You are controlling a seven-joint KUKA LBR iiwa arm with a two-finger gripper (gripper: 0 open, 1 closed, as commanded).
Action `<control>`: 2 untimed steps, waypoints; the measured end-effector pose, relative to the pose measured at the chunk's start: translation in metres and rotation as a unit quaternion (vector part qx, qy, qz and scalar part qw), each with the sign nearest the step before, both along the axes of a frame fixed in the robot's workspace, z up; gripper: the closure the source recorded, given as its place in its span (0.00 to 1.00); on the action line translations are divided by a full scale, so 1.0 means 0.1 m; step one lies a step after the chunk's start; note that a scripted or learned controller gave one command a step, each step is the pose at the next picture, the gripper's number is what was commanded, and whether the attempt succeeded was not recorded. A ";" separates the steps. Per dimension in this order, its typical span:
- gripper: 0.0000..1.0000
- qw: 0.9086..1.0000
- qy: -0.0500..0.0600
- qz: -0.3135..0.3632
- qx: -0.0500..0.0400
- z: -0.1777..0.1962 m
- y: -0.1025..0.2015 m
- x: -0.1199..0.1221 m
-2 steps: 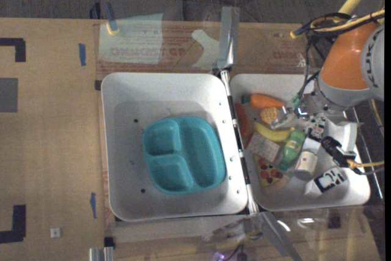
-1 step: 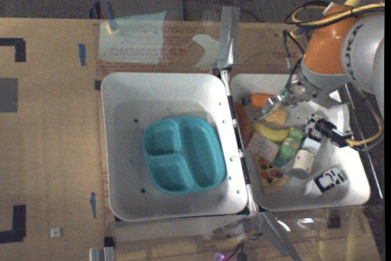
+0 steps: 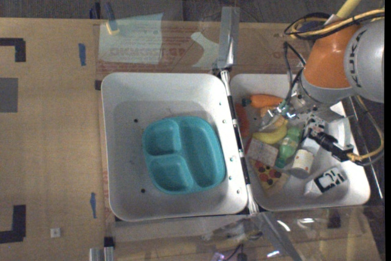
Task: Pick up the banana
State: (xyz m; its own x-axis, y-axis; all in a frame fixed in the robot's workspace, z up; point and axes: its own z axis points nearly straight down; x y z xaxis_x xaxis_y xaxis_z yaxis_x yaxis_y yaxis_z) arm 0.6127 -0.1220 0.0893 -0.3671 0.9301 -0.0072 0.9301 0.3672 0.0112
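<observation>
A tan bench (image 3: 49,131) is bearing two white bins; gripper (image 3: 292,112) is hovering over the banana (image 3: 273,133) in the right bin (image 3: 357,189). Grip state cannot be told.

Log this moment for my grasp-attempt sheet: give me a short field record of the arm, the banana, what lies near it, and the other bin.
arm: grey KUKA arm, reaching in from the right above the right bin
gripper: gripper low over the clutter, fingers not readable
banana: banana lying in the right bin, just below-left of the gripper; no grasp visible
neighbours: carrot above it, green bottle to its right, pizza slice below
left bin: left bin holds a teal divided plate
task status: banana not lifted
</observation>
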 end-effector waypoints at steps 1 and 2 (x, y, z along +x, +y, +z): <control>1.00 1.000 -0.003 -0.002 -0.002 0.10 -0.03 0.02; 0.00 1.000 -0.003 -0.002 -0.002 0.10 -0.03 0.02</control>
